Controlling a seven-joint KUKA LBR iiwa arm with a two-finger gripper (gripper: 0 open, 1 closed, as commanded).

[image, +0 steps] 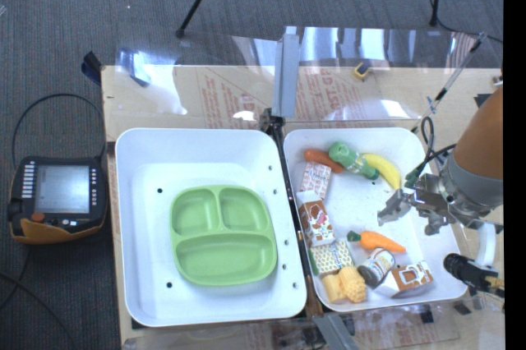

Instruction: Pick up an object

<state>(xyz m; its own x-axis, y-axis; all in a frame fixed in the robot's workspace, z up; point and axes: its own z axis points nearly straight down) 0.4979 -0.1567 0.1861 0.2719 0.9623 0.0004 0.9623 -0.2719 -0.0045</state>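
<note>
1. Surface (197,94): brown board w/ clear sheet at the back, carries two white bins side by side.
2. Left bin (140,168): holds one green divided plate (223,246), three compartments, sitting flat near the middle.
3. Right bin (411,145): holds all the small items, mostly along its left and near sides.
4. Arm (485,151): comes in from the right, orange band at the frame edge, grey wrist below it.
5. Jaws (393,210): over the right part of the right bin, pointing left, above a bare patch of bin floor. Can't tell how far open; nothing seen between them.
6. Pendant (57,196) on the floor left of the surface, w/ screen and black cable.
7. Items, back to front: banana (383,168) at the back, touching green bottle (348,157); red-orange pepper (323,160) just left of it; wrapper (316,180); brown carton (316,223).
8. Carrot (380,241) just below-left of the jaws, apart from them.
9. Front row: checked packet (329,257), corn (352,283), can (376,268), small box (410,278).
</note>
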